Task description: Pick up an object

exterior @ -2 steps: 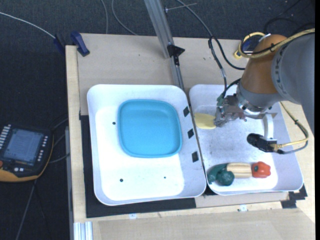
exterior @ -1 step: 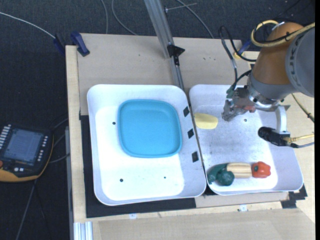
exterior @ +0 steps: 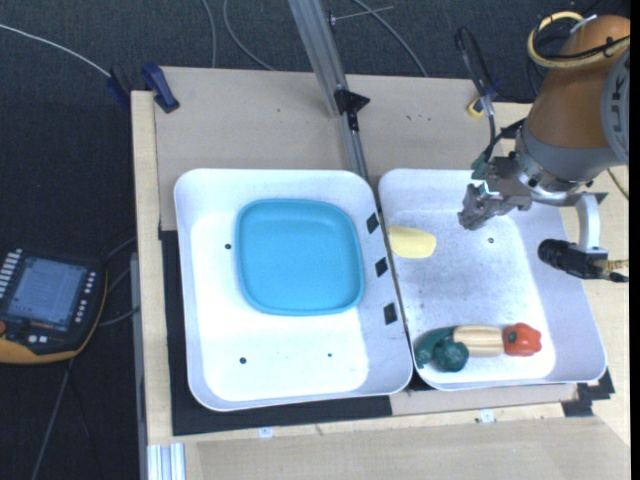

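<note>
My gripper [exterior: 478, 211] hangs over the upper middle of the right bin [exterior: 560, 298], with nothing seen between its fingers. A pale yellow lemon-shaped piece [exterior: 412, 242] lies at the bin's left wall, to the left of and slightly below the gripper. Along the bin's front edge lie a dark green vegetable [exterior: 442, 351], a tan bread-like roll [exterior: 478, 340] and a red tomato-like piece [exterior: 521, 339], touching in a row. A light blue square plate [exterior: 299, 256] rests in the left bin [exterior: 205, 298].
A metal pole [exterior: 325, 58] slants down from the top to the gap between the bins. Black clips [exterior: 382, 266] sit along the divide. A teach pendant [exterior: 45, 298] lies off the bench at left. Cables loop on the dark floor.
</note>
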{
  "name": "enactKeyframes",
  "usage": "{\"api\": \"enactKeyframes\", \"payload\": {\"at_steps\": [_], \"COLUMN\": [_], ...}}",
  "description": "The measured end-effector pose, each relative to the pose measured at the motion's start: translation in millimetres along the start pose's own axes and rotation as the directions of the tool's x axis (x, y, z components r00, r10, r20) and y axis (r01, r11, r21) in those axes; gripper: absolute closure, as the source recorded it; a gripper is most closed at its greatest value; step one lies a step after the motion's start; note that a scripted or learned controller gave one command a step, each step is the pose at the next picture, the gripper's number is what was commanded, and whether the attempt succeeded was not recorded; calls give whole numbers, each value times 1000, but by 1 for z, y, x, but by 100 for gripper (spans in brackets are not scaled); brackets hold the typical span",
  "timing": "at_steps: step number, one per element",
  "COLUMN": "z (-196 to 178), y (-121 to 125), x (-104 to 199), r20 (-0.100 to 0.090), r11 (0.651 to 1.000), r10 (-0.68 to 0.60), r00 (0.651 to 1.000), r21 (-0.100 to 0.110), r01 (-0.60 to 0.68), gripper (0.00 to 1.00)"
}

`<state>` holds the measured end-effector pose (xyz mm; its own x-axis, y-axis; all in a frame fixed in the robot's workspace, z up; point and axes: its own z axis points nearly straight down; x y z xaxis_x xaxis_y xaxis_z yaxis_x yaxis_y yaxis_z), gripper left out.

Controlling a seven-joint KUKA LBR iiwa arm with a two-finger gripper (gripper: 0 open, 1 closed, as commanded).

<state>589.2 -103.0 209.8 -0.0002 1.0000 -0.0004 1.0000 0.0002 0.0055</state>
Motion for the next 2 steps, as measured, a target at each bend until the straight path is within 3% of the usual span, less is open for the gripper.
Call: {"api": "enactKeyframes", "payload": {"at_steps": [1,2], "z": [-15,-22], "y": [1,-5], "x": [0,62], "r20": [0,-2], "r11": [1000,1000], "r10": [0,-5], "r00": [1000,1000], "r21": [3,5], "r01": [0,5], "gripper": [100,100]}}
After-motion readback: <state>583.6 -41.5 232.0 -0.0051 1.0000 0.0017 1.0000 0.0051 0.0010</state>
